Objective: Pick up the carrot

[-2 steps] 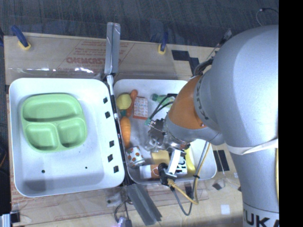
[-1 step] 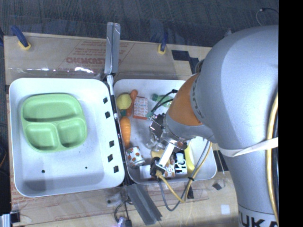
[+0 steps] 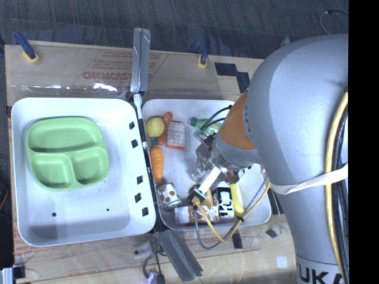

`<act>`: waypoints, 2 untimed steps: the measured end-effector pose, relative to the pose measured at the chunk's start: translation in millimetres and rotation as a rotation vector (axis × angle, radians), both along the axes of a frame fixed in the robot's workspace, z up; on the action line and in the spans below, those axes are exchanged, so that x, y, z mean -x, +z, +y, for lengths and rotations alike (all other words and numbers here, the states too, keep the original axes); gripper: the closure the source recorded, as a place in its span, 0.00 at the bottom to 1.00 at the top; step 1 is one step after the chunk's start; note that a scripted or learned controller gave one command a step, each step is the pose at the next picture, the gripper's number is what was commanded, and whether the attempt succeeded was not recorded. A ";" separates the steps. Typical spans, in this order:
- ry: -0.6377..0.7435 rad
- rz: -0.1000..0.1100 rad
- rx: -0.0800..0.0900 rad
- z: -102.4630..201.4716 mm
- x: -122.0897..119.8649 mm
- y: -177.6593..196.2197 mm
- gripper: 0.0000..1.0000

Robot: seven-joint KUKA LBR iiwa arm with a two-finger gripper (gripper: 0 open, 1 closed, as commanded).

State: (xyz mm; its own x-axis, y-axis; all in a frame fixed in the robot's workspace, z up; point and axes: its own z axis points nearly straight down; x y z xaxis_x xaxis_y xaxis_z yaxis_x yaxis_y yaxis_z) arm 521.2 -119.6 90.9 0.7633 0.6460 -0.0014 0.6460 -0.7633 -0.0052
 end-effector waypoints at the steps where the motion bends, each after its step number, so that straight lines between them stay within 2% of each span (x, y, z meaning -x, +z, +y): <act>1: -0.104 0.001 0.000 30.4 -47.0 10.7 1.00; 2: -0.336 0.001 0.002 -29.1 -67.7 0.1 1.00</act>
